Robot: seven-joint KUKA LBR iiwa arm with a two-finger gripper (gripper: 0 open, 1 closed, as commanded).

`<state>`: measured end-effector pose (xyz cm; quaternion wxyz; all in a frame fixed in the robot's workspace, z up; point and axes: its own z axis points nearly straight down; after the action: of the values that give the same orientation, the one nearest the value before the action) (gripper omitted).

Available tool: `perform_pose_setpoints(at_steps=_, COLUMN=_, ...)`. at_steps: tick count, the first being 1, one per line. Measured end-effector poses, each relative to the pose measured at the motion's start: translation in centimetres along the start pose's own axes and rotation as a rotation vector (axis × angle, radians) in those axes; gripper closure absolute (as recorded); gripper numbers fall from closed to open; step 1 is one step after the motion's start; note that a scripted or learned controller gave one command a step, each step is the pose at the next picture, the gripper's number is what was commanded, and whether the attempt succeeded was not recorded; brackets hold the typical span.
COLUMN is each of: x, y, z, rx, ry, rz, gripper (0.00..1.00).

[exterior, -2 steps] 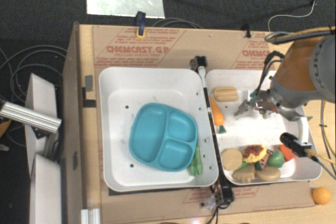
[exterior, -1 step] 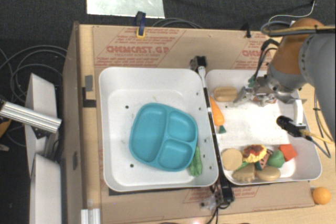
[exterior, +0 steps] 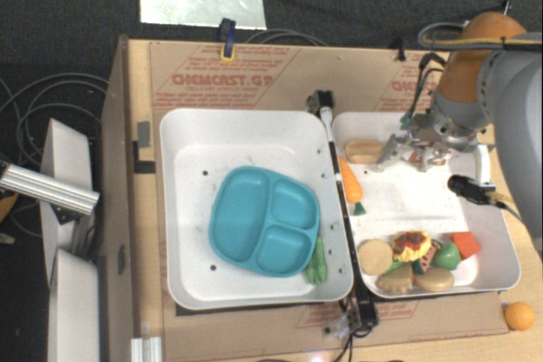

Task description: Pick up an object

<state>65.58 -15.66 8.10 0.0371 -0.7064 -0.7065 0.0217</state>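
Hovering over the right bin (exterior: 501, 263), my gripper (exterior: 417, 150) sits up at the bin's twelve o'clock end, arm reaching in from three o'clock. Whether the gripper is apart or together, I cannot tell from this slant; nothing visibly sits in it.

Same camera view, scanning for targets. Just at nine o'clock of my gripper lies a pale beige piece (exterior: 364, 152), flat on the bin floor and nearest to me. Further toward seven o'clock, a toy carrot (exterior: 350, 184) lies along the divider between the bins. Down at six o'clock a cluster crowds the near wall: a round tan piece (exterior: 374, 256), a yellow-and-red item (exterior: 411, 246), a green piece (exterior: 447, 255), a red piece (exterior: 465, 246) and some brownish bits, several touching.

The left bin (exterior: 191, 182) holds a blue divided tray (exterior: 264, 220) with a green item (exterior: 317, 263) at its five o'clock edge. An orange ball (exterior: 518, 316) rests out on the surface.

My call: go for the beige piece. It stands apart from its neighbours, so I'd centre over it, straddle its short width, descend straight, and close only once low. The six o'clock pile risks a glancing grab.
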Motion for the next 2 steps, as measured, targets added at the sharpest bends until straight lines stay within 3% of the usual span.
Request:
perform_pose_setpoints(at_steps=1, x=-1.0, y=0.1, z=-0.2, rx=0.002, ry=0.020, rz=-0.003, gripper=0.00)
perform_pose_setpoints(at_steps=2, x=-4.2, y=-2.3, z=-0.2, rx=-0.080, ry=-0.021, rz=0.001, gripper=0.00)
